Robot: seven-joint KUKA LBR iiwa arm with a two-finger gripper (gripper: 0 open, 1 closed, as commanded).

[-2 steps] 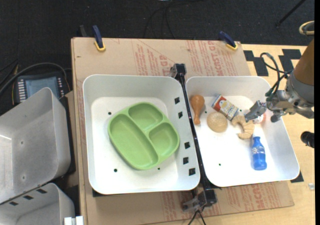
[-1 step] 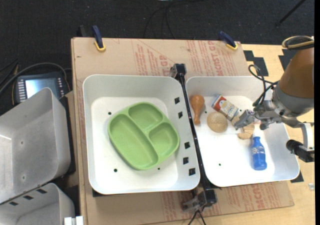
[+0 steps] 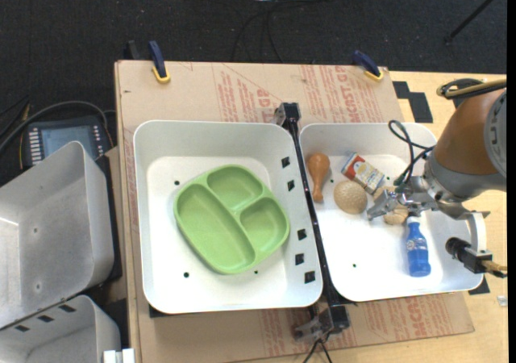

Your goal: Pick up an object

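Note:
The right bin (image 3: 363,277) holds several small objects: a tan drumstick-shaped toy (image 3: 318,173), a small red and white carton (image 3: 363,174), a round beige ball (image 3: 350,197), a blue bottle (image 3: 416,249) and a small tan piece (image 3: 394,218) under the gripper. My gripper (image 3: 389,206) hangs low at the bin's middle right, just right of the ball and above the bottle. Its metal fingers (image 3: 379,210) point left, spread a little, with nothing seen between them.
The left bin (image 3: 153,273) holds a green three-compartment plate (image 3: 232,217). A black divider bar (image 3: 305,192) runs between the bins. The arm's orange and grey wrist (image 3: 476,148) looms over the right bin's right edge. Grey tubs (image 3: 48,224) stand at far left.

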